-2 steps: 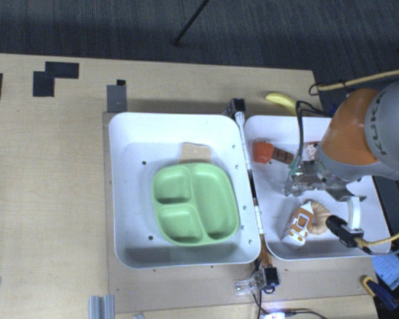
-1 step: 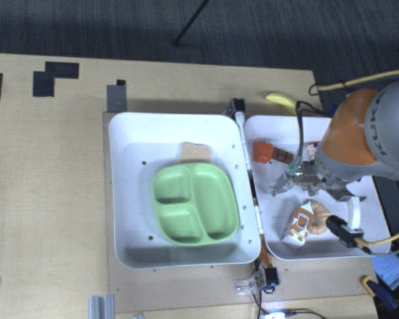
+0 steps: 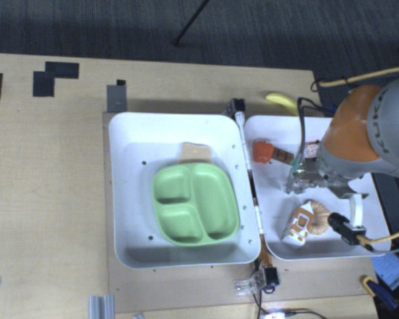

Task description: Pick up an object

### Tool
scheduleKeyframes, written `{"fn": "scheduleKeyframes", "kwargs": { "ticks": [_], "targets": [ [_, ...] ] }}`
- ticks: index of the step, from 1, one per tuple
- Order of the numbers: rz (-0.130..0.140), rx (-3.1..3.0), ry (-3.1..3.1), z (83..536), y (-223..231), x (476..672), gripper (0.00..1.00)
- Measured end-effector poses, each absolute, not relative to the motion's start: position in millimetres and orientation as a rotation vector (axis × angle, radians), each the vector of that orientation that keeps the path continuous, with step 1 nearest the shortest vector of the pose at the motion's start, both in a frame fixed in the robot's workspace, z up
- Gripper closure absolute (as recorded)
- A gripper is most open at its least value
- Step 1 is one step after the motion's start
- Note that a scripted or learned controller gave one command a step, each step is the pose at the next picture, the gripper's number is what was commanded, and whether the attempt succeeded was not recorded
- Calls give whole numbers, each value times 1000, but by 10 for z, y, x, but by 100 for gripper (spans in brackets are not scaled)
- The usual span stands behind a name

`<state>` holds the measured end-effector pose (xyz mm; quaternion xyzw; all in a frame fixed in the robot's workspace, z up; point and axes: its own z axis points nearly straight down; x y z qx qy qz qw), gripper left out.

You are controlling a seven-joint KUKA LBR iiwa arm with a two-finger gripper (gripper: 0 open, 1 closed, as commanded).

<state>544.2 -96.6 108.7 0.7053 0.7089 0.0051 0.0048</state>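
Down below me sit two shallow white bins of smooth plastic with rounded corners, side by side on a pale wooden bench [image 3: 46, 198]. I take the right bin [image 3: 279, 251] as my landmark. My arm [image 3: 369, 135] comes in over its right wall, grey and rounded, with the glossy orange band bulging above the wrist. My wrist bends down over the bin's middle, and my gripper [image 3: 304, 183] hangs there, a cluster of dull metal; from this angle I cannot tell how my fingers stand, nor whether anything is between them.

Just below my gripper, near the bin's front wall, lies a small carton [image 3: 298, 224], boxy, white with orange print, tipped on its side and touching a round tan thing [image 3: 318, 216] to its right. Toward the bin's back left corner lies an orange-red block [image 3: 263, 152] with a dark brown stub beside it. Behind the bin, on the bench, a yellow curved piece [image 3: 280, 100] rests.

Left of the right bin, the left bin [image 3: 126, 178] holds a matte green tray [image 3: 195, 203] with three compartments, and a tan slab [image 3: 195, 152] peeks from behind it.
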Motion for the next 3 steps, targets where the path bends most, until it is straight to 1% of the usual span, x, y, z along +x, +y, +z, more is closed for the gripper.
{"fn": "scheduleKeyframes", "kwargs": {
  "ticks": [1, 2, 3],
  "targets": [
    [16, 2209, 2221, 1086, -966, 5441, 0],
    [8, 2216, 2216, 869, -836, 5253, 0],
    [14, 2211, 2216, 984, -830, 5275, 100]
  ]
}}
